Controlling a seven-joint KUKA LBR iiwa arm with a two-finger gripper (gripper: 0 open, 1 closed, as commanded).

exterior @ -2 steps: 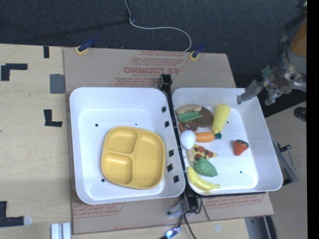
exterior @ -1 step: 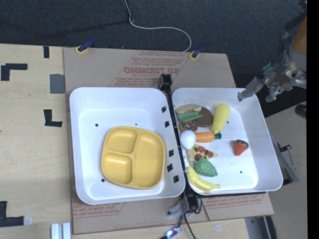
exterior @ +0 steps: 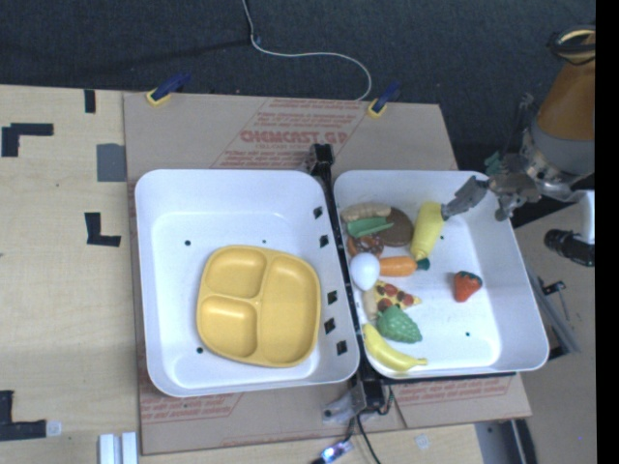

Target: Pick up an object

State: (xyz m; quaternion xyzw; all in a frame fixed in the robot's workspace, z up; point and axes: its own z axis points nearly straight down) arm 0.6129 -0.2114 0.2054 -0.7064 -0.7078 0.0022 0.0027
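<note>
**Jaws poised at the right bin's far edge**

The jaws (exterior: 462, 199) are seen at the upper right rim of the right bin (exterior: 513, 303); whether they are spread or pressed together cannot be told. Just beside them a yellow corn cob (exterior: 427, 228) is lying. A strawberry (exterior: 466, 285), carrot (exterior: 397, 266), egg (exterior: 364, 272), broccoli (exterior: 399, 326) and banana (exterior: 391, 353) are scattered in the same bin. A yellow divided plate (exterior: 259, 304) is held in the left bin (exterior: 169, 220).
</note>
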